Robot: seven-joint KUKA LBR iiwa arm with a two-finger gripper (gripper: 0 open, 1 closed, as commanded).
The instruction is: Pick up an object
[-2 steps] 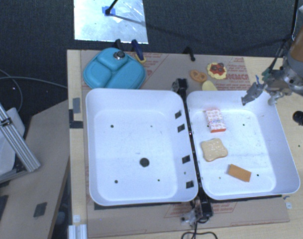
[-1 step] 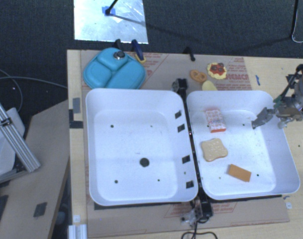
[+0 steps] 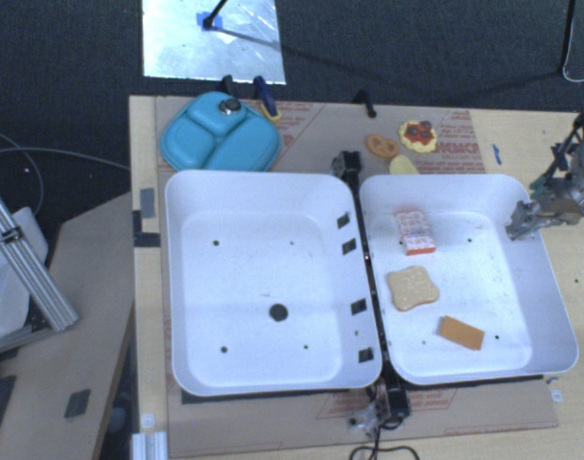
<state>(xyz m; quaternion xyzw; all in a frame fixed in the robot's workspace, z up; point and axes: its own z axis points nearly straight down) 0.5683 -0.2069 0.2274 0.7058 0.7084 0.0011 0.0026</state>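
While hand (image 3: 524, 220) hovers, toast (image 3: 411, 287) lies left.

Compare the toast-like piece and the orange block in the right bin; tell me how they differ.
The toast-like piece is pale tan with a wavy, rounded outline; the orange block is deeper orange and a straight-edged rectangle. The toast-like piece lies near the bin's middle; the orange block lies nearer the front rim, tilted. Both lie flat on the right bin floor, apart from each other.
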